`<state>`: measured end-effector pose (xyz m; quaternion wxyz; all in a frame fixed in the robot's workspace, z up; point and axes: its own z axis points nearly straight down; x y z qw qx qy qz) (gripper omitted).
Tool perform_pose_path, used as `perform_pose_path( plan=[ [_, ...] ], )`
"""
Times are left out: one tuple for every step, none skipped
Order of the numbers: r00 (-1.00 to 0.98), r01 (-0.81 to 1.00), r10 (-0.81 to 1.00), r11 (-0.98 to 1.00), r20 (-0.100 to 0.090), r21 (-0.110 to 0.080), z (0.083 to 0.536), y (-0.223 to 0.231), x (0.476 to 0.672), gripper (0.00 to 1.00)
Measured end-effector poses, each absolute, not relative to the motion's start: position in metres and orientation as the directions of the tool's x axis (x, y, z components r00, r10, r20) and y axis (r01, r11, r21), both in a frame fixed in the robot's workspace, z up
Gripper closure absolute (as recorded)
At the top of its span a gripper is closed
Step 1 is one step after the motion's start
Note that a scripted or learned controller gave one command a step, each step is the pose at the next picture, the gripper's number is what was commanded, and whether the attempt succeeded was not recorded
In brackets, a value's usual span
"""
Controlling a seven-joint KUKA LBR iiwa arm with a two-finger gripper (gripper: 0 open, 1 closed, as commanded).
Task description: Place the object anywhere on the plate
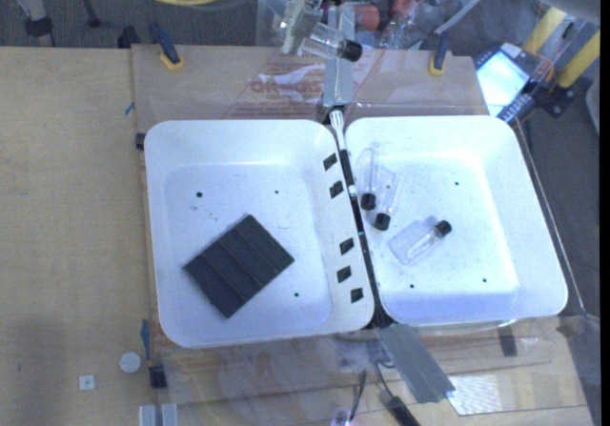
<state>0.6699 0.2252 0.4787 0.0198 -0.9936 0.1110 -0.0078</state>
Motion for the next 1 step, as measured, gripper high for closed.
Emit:
perform_pose_path(
  plan=[
    [0.974,-0.225,-0.226,-0.973,0.014,-0.050,0.4897,0.2247,0.6708,1.00]
  ],
)
